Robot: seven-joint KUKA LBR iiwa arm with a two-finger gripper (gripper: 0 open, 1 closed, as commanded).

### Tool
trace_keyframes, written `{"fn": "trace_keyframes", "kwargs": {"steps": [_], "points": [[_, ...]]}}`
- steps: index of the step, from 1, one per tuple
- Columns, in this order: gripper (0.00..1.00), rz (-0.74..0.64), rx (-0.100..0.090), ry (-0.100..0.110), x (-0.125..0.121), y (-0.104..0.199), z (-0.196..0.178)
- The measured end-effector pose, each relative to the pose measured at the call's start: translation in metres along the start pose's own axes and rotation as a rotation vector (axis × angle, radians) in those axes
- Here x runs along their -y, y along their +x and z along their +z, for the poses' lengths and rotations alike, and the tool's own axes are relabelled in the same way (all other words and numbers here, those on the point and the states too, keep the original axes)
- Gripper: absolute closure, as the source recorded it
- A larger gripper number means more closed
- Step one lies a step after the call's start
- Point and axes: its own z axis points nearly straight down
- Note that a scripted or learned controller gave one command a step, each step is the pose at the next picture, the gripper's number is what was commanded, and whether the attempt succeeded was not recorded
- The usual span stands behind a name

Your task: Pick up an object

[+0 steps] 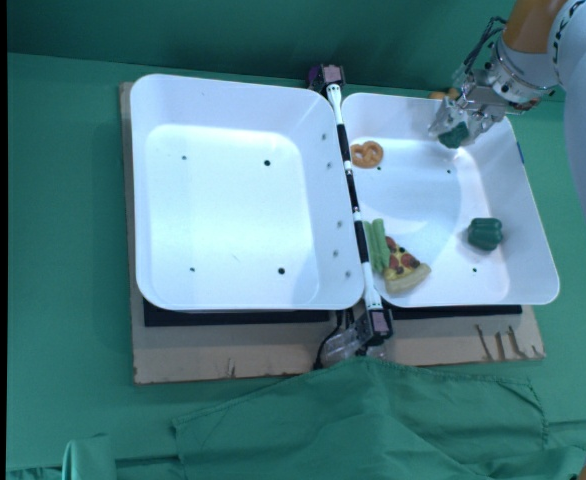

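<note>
Fingers of your gripper (458,128) were closed on a small dark-green lump (454,136), lifted above the right white bin (533,258) at its far edge, probably to clear the rim.

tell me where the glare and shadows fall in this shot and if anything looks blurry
Camera view: soft glare whitens the floor of the left bin; the arm casts a grey shadow across the right bin floor, above the pizza slice; small items like the pretzel and green pepper look slightly soft; the gripper, with a dark green object at its tip, is a little blurred.
</note>
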Motion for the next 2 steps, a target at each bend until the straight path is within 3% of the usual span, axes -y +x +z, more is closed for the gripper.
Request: {"fn": "trace_keyframes", "kwargs": {"steps": [2], "points": [[1.00, 0.016, 0.001, -0.010, 0.006, 0.004, -0.110]]}}
